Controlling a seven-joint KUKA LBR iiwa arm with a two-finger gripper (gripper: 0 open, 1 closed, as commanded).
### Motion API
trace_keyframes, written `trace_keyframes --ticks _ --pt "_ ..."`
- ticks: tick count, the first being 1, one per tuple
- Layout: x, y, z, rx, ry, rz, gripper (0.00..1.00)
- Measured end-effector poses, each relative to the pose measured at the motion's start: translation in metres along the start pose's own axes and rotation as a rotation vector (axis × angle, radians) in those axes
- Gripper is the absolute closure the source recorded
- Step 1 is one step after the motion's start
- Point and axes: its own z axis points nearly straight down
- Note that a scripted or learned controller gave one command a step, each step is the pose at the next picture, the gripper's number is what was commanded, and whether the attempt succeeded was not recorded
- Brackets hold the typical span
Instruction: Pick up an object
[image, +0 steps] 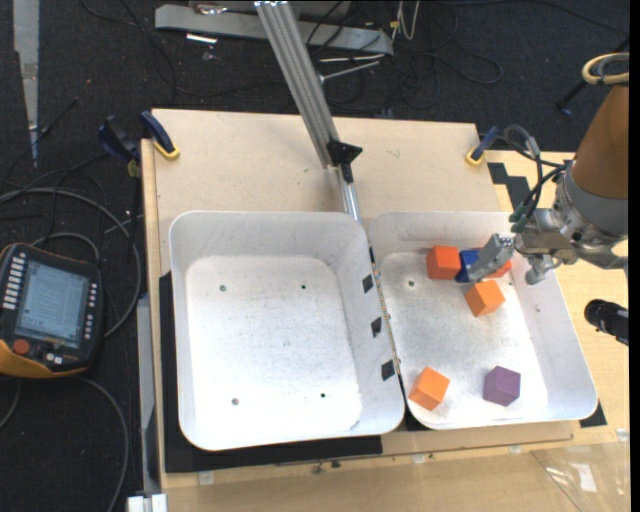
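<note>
- The grey arm with its orange band reaches in from the right, and its two-finger gripper (492, 262) hangs low over the far part of the right-hand shallow white bin (560, 345).
- The gripper's tip is close against a small blue block (467, 263); whether the pincer is spread or pinching cannot be told from this slanted view.
- The blue block touches an orange cube (442, 262) on its left.
- A second orange cube (485, 297) lies just in front of the gripper, near the blue block.
- A third orange cube (431, 387) sits near the front left corner of the same bin, with a purple cube (501, 385) near it to the right.
- The left-hand shallow white bin (200, 330) sits beside the right one.
</note>
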Motion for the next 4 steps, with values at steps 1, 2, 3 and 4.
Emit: trace_keyframes --ticks 1,2,3,4 --pt "-0.076 0.026 0.115 0.006 -0.001 0.005 0.00" --pt "-0.084 0.055 0.195 -0.001 -0.002 -0.002 0.00" --pt "-0.083 0.056 0.182 -0.002 -0.002 -0.001 1.00" --pt "-0.008 0.093 0.192 0.001 0.001 -0.008 1.00"
